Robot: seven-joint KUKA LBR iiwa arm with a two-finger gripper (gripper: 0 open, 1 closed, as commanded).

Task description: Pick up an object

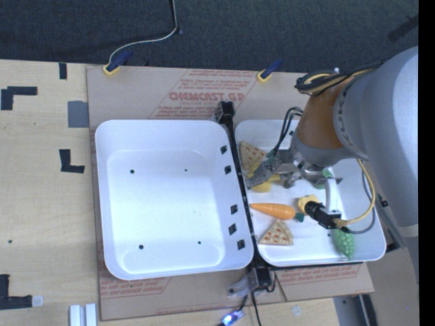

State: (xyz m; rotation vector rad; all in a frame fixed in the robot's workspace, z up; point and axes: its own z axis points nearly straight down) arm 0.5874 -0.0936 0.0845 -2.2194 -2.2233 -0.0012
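Observation:
The right bin (367,250) holds several toy foods. A tan waffle wedge (250,156) lies against its left wall, with a yellow piece (264,178) just below it. An orange carrot (273,210) lies across the middle. A second waffle wedge (277,234) sits near the front, and a green leafy item (344,244) rests in the front right corner. My gripper (277,169) is low in this bin, right over the yellow piece and beside the upper wedge. The wrist hides where it meets the piece.
The left white bin (109,182) stands beside the right one, with a black divider clip strip (234,182) between them. A small yellow and black part (309,206) on the arm's cable hangs over the right bin. Both bins rest on a cardboard sheet (197,97).

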